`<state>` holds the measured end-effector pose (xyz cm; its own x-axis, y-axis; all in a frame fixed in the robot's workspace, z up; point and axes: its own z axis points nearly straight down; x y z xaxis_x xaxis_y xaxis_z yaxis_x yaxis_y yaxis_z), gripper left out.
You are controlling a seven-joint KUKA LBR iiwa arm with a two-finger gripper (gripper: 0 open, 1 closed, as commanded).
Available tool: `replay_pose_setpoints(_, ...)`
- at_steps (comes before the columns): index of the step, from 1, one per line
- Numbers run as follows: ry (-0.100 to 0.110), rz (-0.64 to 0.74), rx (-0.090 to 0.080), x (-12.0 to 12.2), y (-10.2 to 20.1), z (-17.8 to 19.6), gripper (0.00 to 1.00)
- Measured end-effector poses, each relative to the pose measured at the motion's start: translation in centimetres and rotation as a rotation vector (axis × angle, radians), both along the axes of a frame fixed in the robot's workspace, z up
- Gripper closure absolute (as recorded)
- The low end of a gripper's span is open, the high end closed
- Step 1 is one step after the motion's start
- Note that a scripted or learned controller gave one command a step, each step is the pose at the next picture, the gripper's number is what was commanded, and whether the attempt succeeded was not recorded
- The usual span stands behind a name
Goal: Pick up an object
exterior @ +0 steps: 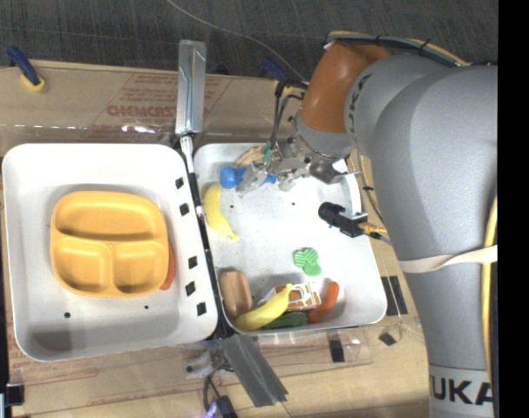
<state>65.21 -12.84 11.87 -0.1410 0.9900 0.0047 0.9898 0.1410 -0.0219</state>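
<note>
My gripper (266, 172) is low over the far end of the right bin (369, 273), reaching in from the right. A small blue object (229, 178) lies right at its left tip, touching or nearly so; whether it is gripped is hidden. A pale tan and green item (250, 157) sits just behind the gripper by the bin's far wall. A yellow banana (216, 212) lies along the left wall, a little nearer than the blue object.
A green leaf-like piece (306, 259) lies mid-bin. At the near wall are a brown bread-like piece (235, 293), a second banana (264, 310), a small packet (304, 297) and an orange carrot (329, 295). The left bin (20, 181) holds a yellow divided tray (111, 242).
</note>
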Motion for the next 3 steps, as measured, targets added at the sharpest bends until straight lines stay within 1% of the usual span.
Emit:
replay_pose_setpoints(1,-0.021,0.416,0.003,0.5,0.5,2.1,0.00)
replay_pose_setpoints(2,-0.019,0.313,0.003,-0.5,1.8,-2.4,0.00)
replay_pose_setpoints(3,-0.011,0.319,0.007,-0.6,1.9,-1.4,1.00)
